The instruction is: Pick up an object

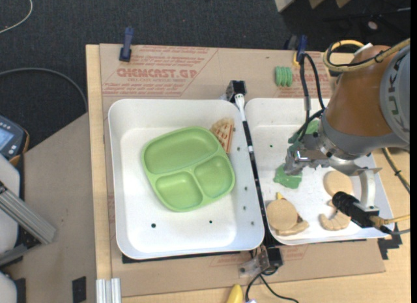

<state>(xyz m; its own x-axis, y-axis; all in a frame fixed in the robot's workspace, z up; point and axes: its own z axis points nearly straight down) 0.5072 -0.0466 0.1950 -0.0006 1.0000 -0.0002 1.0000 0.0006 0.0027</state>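
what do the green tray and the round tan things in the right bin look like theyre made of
Green tray: looks like moulded plastic, three compartments, smooth with a soft sheen on the rims. Tan discs: probably plastic or foam toy food, like cookies or bread; matte, flat colour, too small to be sure. The bins themselves look like thin white glossy plastic.

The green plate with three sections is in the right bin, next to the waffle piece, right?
Not quite. In the camera view the green plate with three sections lies in the left bin, not the right one. The rest holds: the waffle piece sits next to it, at its upper right edge.
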